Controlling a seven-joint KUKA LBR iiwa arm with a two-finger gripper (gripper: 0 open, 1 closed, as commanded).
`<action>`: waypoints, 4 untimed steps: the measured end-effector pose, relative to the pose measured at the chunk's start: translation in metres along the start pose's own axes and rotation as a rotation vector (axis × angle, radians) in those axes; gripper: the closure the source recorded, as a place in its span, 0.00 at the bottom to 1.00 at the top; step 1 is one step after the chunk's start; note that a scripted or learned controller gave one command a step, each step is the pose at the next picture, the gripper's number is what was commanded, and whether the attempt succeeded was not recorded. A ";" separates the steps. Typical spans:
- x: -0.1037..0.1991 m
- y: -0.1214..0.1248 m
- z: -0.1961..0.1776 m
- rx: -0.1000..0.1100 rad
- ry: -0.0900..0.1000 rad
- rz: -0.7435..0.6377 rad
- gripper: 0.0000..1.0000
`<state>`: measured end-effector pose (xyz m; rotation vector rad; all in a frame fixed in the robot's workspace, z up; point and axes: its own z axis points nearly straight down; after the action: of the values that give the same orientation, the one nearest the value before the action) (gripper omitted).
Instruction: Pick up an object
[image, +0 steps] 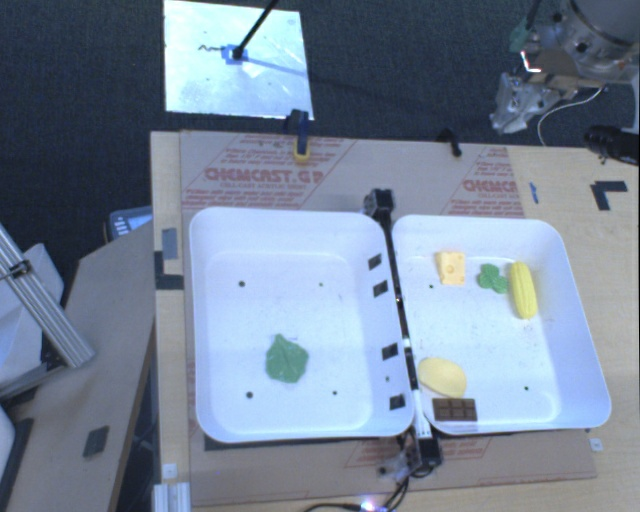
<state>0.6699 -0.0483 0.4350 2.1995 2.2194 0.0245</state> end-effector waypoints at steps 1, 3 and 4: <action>0.008 -0.067 0.164 0.039 0.003 0.009 1.00; 0.037 0.002 -0.093 0.005 0.000 0.002 1.00; -0.033 0.000 -0.102 0.018 -0.002 0.014 1.00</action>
<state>0.6679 -0.0810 0.5367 2.2229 2.2127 0.0029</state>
